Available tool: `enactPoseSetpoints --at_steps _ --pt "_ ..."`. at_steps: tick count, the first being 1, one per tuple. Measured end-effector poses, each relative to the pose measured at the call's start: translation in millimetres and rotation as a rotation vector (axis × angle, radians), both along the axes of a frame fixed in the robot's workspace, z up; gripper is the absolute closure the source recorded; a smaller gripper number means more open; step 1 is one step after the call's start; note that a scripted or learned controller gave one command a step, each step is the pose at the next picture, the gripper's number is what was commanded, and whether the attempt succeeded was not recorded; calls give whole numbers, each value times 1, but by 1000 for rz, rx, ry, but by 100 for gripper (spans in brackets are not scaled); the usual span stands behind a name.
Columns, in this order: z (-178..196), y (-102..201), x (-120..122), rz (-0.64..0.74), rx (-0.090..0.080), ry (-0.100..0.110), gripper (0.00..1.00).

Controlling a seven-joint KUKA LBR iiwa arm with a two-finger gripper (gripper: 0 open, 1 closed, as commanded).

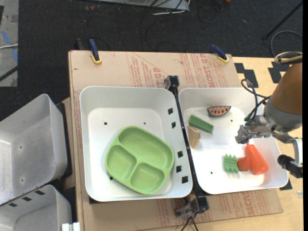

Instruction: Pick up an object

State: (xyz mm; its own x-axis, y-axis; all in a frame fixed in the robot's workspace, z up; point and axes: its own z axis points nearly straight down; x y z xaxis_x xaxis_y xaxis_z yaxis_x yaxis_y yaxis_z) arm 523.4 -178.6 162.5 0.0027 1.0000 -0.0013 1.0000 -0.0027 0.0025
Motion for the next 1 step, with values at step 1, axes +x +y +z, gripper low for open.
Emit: enactPoseSetpoints --at_steps 1 --pt "53 0 1 6 -1 -3 100"
